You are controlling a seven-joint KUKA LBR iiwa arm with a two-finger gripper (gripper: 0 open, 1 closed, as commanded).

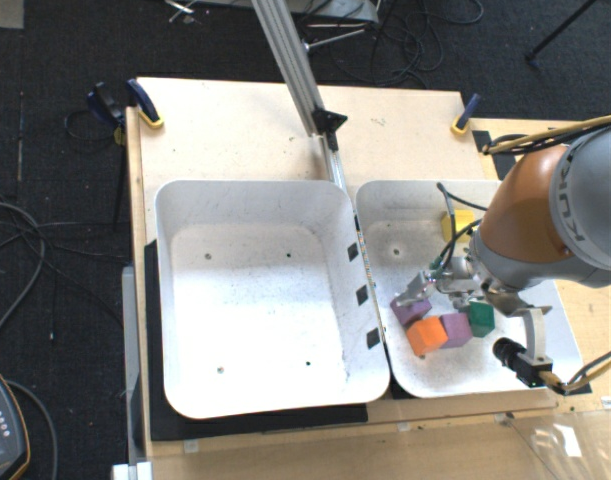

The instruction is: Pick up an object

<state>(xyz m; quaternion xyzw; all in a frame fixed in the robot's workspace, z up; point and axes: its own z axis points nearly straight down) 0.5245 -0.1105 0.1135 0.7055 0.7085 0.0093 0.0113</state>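
Arm reaching in from the right, gripper (437, 286) hanging low in the right bin (385, 218), right over a cluster of small blocks: purple block (415, 311), orange block (426, 336), green block (481, 318), pinkish block (456, 329) btwn them. Yellow block (459, 221) sitting farther back, partly behind the arm. Looks like approach/descend step, grasp not confirmed. Fingers' state: can't tell, too small & blurred. Next move prob. needs centering on one block, purple looking nearest, w/o shoving neighbours. Left bin (185, 208) sitting alongside on the counter (235, 128). Wrist bulk hiding the bin's right side.
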